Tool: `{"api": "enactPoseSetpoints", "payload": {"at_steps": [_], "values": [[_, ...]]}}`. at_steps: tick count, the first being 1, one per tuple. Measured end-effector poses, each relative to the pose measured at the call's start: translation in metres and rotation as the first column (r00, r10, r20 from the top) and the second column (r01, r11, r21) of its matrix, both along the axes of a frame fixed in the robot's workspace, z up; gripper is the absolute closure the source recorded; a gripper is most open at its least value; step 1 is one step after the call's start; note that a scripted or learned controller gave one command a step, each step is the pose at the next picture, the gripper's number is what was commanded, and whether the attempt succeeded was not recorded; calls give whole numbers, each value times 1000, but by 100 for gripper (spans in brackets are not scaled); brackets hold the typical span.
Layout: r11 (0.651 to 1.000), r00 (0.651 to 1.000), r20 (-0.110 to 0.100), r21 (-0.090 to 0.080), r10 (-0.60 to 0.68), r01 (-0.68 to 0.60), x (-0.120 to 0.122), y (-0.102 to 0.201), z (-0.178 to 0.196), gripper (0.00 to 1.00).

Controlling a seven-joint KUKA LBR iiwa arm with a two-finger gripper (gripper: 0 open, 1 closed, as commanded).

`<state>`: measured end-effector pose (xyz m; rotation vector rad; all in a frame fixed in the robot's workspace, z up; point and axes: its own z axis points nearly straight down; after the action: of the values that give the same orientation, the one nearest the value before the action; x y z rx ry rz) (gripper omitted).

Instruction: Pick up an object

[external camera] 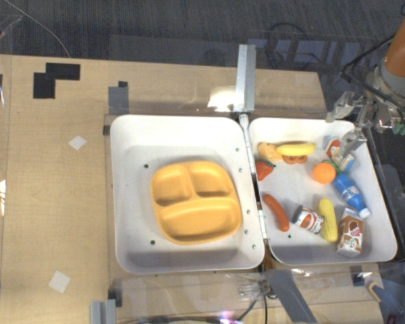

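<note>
Arm (pixel 399 59) reaching in, end effector (pixel 354 137) lowered

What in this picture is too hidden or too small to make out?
- Arm: cut off by the camera view's right edge.
- Item at the right bin's top right: partly behind the gripper.
- Small carton and can: labels too small to read.

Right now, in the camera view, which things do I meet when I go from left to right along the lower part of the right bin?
Sausage → small can → corn cob → carton. The blue bottle lies higher up and overlaps these in order, so I leave it out.
</note>
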<state>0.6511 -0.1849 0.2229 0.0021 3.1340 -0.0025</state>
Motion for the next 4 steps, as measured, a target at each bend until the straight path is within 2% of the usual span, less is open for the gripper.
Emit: {"api": "enactPoseSetpoints", "payload": {"at_steps": [1, 2, 3, 4], "values": [[777, 777, -5, 4, -630, 630, 2, 16, -90, 0], [689, 689, 26, 9, -725, 725, -13, 84, -125, 0], [275, 275, 10, 32, -961, 961, -8, 86, -124, 0], [128, 128, -3, 10, -992, 992, 9, -23, -100, 0]]}}
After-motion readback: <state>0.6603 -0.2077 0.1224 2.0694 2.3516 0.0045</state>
